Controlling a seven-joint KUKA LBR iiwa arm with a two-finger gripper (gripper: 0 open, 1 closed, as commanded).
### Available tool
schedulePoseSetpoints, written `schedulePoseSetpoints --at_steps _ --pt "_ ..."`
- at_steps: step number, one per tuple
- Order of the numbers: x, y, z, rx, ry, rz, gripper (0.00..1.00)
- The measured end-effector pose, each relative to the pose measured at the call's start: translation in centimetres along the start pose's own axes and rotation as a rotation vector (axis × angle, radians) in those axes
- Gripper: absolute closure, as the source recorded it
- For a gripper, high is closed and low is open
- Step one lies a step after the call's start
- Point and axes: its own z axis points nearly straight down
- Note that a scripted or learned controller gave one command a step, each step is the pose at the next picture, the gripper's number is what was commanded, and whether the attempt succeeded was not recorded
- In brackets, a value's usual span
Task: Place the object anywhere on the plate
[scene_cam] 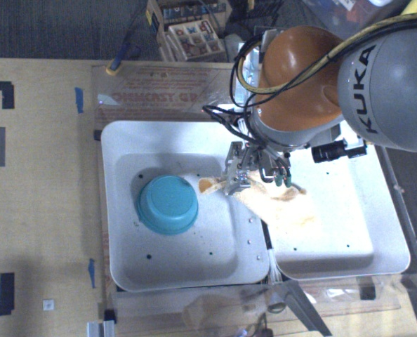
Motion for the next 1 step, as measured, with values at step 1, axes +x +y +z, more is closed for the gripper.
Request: schedulePoseSetpoints --at_steps 1 --pt "-0.01 -0.01 -0.01 0.000 0.000 0.000 0.00"
